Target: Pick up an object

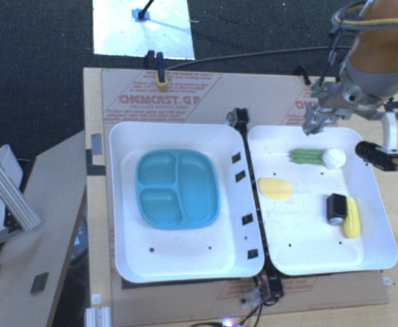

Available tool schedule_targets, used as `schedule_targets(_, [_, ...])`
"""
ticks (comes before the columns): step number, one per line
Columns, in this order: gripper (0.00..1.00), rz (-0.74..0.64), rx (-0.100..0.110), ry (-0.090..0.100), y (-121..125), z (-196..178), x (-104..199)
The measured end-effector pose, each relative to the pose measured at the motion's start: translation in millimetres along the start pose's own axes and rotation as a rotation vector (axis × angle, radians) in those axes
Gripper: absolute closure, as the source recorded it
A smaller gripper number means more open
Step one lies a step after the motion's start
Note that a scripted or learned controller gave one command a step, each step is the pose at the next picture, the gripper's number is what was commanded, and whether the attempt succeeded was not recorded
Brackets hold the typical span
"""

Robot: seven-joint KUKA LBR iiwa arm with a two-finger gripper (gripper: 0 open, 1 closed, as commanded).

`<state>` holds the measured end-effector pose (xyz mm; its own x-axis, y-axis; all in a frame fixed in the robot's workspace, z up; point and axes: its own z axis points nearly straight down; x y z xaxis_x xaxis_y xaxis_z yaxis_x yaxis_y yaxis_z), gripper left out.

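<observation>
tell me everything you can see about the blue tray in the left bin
The blue tray is a light blue divided plate, plastic by its look, with rounded corners and a raised rim. Ridges split it into three compartments: one long one on the right side and two smaller ones stacked on the left. It lies flat, right way up, slightly turned, near the middle of the left bin, resting on the bin's white floor. All three compartments look bare.
</observation>
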<state>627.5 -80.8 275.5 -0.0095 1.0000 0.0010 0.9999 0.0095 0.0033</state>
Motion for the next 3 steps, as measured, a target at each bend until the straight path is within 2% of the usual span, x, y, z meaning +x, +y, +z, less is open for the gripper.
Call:
schedule_targets(1, [1.0,0.001,0.001,0.0,4.4,9.4,42.8])
schedule_targets(3, [1.0,0.0,0.002,0.001,4.2,35.9,160.1])
